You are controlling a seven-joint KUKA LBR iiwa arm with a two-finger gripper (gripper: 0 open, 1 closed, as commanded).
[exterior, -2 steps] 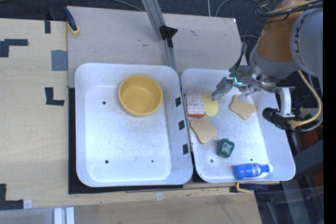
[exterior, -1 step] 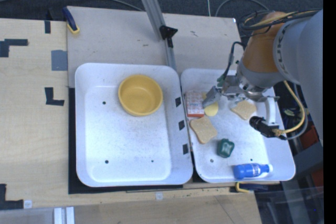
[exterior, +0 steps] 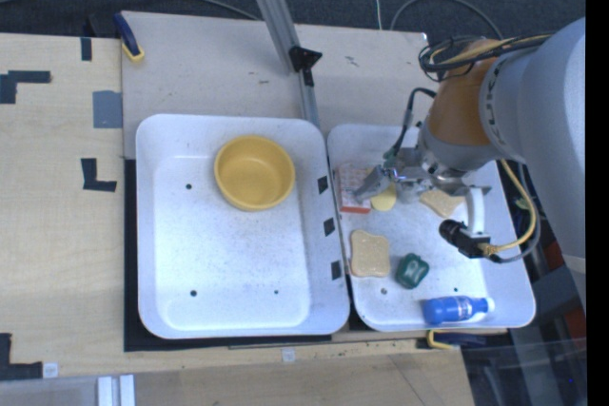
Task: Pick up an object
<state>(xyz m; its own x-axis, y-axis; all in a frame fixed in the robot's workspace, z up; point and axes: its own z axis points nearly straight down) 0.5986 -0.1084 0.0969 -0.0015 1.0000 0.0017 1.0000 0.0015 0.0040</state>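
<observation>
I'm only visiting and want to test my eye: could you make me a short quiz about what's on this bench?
1. True or false: the yellow bowl sits in the left bin.
2. Which thing lies nearest the right bin's front edge? A) blue bottle B) slice of bread C) green object
3. Fill in: the gripper hangs just above a small pale ______ object.

Key: 1 true; 2 A; 3 yellow.
</observation>
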